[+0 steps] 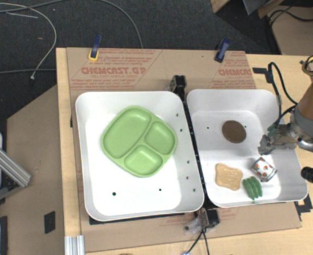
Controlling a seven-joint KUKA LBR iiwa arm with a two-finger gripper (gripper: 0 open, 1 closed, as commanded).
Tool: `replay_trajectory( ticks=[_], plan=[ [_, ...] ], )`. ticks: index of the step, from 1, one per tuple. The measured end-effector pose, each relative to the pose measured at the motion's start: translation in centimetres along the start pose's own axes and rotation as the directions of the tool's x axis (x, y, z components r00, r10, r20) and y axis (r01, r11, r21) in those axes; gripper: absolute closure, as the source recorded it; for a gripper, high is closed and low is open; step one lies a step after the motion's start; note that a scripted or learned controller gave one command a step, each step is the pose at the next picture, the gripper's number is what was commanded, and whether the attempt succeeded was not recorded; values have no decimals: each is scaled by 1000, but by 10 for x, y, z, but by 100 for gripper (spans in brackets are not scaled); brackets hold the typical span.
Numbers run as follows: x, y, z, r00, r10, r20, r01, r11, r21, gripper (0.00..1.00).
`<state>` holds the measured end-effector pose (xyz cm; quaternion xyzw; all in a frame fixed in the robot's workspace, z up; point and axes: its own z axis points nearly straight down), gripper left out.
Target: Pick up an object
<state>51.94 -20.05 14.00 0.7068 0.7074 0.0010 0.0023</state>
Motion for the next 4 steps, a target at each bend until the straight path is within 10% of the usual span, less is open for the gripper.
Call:
replay_trajectory(
  ticks=[2,4],
  plan=[
    [0,14,-89,1000,-1,0,1,1000,0,100],
    [96,38,-99,1000,-6,-4,6,1000,1,100]
  ],
)
